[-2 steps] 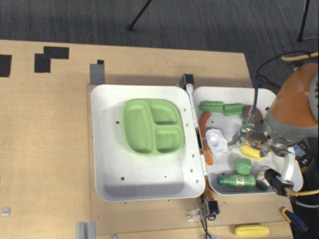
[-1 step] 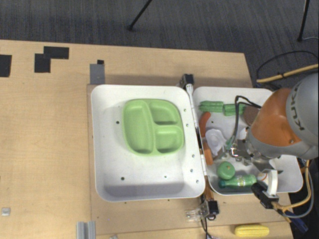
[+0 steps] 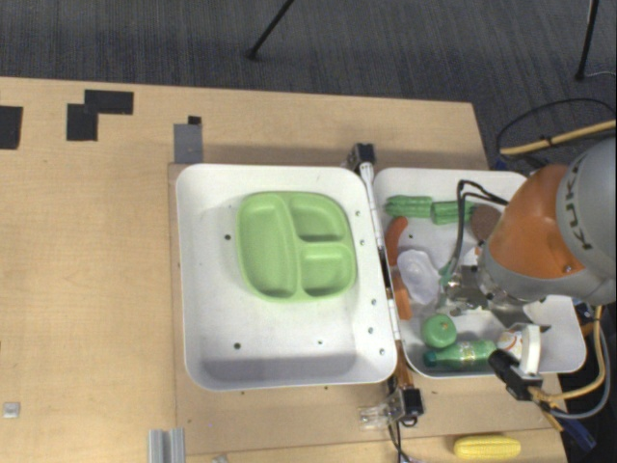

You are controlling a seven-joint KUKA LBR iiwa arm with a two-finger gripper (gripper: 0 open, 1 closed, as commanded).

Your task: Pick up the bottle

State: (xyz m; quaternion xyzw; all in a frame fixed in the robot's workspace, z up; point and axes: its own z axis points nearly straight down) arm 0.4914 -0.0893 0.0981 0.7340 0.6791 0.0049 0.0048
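Green plastic bottle [image 3: 461, 356] lies on its side at the right white bin's [image 3: 569, 347] near wall; hand [image 3: 469, 292] above it, fingers' state untellable; crowding clutter could spoil the grasp

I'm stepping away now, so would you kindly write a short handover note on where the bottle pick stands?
Gripper: low inside the right bin, under the orange wrist band; its view is blocked by the arm, so a grasp cannot be confirmed.
Bottle: green, lying on its side along the right bin's near wall, not lifted.
Also in the right bin: a green round piece, a clear plastic item, an orange item, a green tool at the far wall.
Left bin: holds a green divided tray.
Done: arm is over the right bin.
Left: grasp the bottle and lift it.
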